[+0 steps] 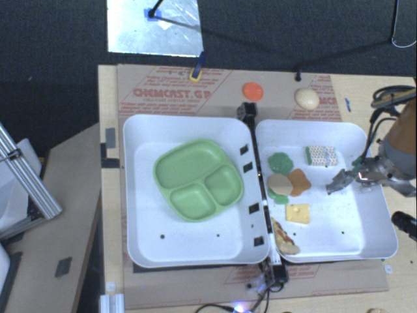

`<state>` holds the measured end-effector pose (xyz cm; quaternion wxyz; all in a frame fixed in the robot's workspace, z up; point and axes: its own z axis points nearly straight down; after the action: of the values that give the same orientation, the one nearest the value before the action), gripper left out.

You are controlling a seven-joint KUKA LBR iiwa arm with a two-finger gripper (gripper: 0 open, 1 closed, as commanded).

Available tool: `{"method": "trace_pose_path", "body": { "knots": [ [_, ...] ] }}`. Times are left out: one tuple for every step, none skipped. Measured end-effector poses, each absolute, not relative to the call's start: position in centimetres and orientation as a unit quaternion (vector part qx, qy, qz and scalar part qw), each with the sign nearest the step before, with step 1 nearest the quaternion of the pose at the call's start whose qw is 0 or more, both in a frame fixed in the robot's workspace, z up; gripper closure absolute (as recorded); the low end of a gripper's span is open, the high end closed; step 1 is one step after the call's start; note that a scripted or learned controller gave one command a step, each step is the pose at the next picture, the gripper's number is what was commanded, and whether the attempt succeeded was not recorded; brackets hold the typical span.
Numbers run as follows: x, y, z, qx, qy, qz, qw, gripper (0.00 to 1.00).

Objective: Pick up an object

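The right bin (339, 240) holds several small toy foods. A green round piece (281, 162) lies above a tan disc (280, 184), with an orange-brown piece (300, 180) beside them. A yellow square (298, 213) lies below these, and a long pastry-like piece (285, 237) rests by the bin's left wall. A white dotted block (321, 154) sits near the back. My gripper (342, 180) hangs over the right half of this bin, to the right of the orange-brown piece and below the dotted block. Nothing shows in its grasp.
The left bin (150, 233) carries a green divided plate (199, 180). An orange disc (253, 91) and a cream egg-shaped thing (307, 98) lie on the cardboard behind the bins. A black divider (255, 175) runs between the bins. The arm (399, 155) enters from the right.
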<state>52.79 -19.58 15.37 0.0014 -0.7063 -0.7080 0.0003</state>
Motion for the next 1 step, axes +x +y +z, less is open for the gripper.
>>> {"method": "trace_pose_path", "body": {
  "knots": [
    [52.99, -19.80, 9.16, -0.707, -0.707, 0.0003, 0.001, 0.00]
  ]
}}
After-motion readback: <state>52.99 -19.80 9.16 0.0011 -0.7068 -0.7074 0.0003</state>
